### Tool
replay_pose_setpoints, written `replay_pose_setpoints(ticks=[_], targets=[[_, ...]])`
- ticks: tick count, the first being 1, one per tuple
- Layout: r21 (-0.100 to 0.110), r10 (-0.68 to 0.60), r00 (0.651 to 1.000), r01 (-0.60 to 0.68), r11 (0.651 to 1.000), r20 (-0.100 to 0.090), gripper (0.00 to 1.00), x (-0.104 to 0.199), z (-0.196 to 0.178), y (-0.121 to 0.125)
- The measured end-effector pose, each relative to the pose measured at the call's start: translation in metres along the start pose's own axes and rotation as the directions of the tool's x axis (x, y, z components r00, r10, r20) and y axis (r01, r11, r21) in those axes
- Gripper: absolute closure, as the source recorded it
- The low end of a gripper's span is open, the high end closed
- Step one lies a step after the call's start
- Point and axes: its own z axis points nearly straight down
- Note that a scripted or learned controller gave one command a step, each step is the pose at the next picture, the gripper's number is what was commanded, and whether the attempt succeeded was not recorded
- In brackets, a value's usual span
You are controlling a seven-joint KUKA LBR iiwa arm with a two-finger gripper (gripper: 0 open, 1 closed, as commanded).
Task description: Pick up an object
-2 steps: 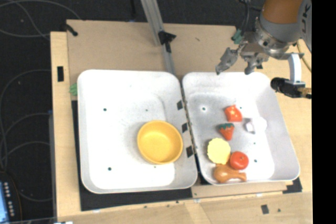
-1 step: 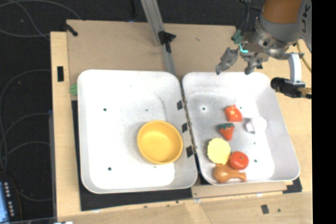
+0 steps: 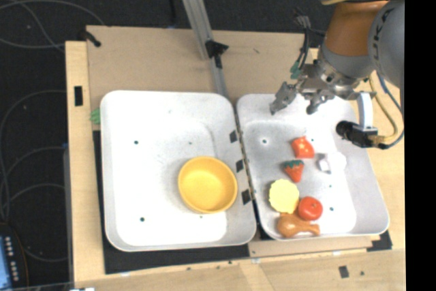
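Right, my gripper [image 3: 298, 101] hangs spread wide and empty over the far edge of the right bin [image 3: 364, 211]. The toys sit nearer me: a red piece [image 3: 302, 147], a strawberry [image 3: 293, 170], a yellow disc [image 3: 283, 195]. I'd centre over the red piece, which stands most apart, then descend straight.

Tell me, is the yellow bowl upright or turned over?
Upright. The yellow bowl in the left bin shows its open hollow and round rim facing up.
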Motion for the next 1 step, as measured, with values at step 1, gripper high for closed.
replay_pose_setpoints(ticks=[1], targets=[[0.0,0.001,1.0,-0.001,1.0,0.0,0.0,-0.0066,0.0615,-0.0048]])
